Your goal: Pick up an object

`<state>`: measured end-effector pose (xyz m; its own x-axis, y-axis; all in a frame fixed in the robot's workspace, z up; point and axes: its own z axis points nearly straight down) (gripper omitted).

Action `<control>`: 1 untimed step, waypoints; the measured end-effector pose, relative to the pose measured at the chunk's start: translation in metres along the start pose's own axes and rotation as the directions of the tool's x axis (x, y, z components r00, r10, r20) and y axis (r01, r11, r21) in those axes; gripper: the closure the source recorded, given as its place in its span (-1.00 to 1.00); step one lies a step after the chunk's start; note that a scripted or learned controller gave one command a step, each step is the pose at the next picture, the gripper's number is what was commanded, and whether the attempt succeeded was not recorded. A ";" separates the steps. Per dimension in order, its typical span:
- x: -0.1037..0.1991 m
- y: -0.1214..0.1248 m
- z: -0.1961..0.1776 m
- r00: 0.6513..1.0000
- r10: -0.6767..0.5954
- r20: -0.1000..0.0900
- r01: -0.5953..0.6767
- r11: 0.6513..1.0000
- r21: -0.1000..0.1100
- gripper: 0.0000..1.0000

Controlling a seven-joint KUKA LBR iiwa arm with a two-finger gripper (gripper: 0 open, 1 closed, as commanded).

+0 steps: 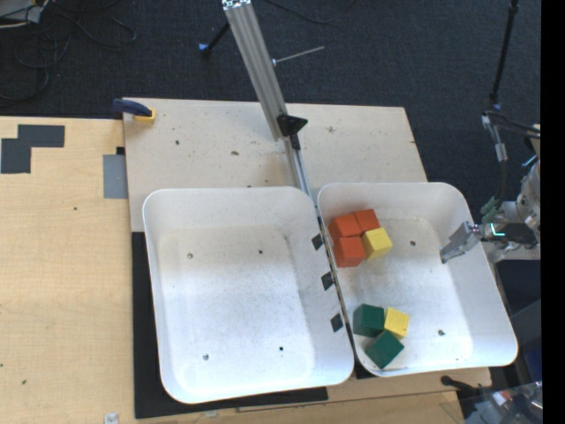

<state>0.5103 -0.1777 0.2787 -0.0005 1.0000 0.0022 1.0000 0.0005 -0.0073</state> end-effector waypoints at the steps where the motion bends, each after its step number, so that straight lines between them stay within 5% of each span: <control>1: -0.001 0.001 -0.002 1.000 0.002 0.001 -0.002 1.000 -0.005 -1.00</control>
<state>0.5108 -0.1783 0.2806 0.0015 1.0000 0.0012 1.0000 -0.0015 -0.0027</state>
